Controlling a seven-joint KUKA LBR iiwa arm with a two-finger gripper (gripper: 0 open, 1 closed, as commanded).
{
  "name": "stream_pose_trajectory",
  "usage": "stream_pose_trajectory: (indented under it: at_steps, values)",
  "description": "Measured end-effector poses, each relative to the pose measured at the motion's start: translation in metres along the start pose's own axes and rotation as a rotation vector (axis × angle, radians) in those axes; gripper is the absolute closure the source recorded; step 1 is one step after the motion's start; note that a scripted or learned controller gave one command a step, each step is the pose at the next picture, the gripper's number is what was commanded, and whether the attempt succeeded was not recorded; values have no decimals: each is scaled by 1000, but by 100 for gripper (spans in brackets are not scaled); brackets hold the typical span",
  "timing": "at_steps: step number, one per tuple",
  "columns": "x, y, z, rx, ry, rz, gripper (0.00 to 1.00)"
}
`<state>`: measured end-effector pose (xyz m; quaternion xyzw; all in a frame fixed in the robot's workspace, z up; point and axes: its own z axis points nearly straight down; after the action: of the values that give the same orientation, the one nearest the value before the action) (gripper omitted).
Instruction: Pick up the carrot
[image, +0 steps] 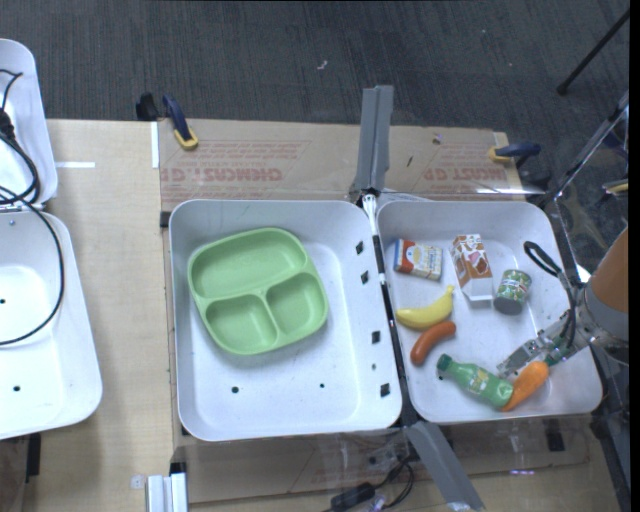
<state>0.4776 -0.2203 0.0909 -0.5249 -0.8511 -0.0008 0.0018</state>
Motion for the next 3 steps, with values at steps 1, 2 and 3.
stream_pose_trajectory:
  at_steps: [1, 2, 3]
  values:
    - [-1, 1, -9, -2, -2, 2, 100]
    - [-1, 1, -9, -1, -2, 2, 0]
    - [6, 4, -1, -1, -4, 3, 0]
